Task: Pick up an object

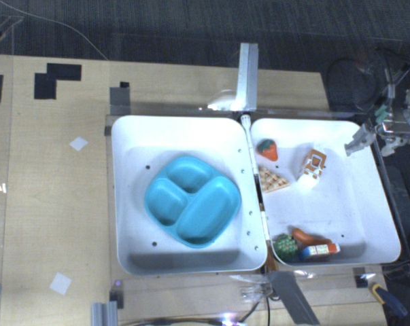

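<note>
The right bin (347,202) holds several small toys. A red strawberry with a green top (267,149) lies near its upper left corner. Below it is a tan waffle piece (273,180), and a white and orange block (312,166) sits to its right. Along the front wall lie a green leafy toy (285,246), an orange carrot-like piece (306,237) and a small bottle with a red label (320,250). My gripper (365,138) hangs over the bin's upper right corner, apart from all the toys, with nothing seen in it.
A blue three-compartment plate (191,200) lies in the left bin (133,182). A metal post (248,77) stands behind the divider between the bins. Cables and arm hardware (398,107) crowd the right edge.
</note>
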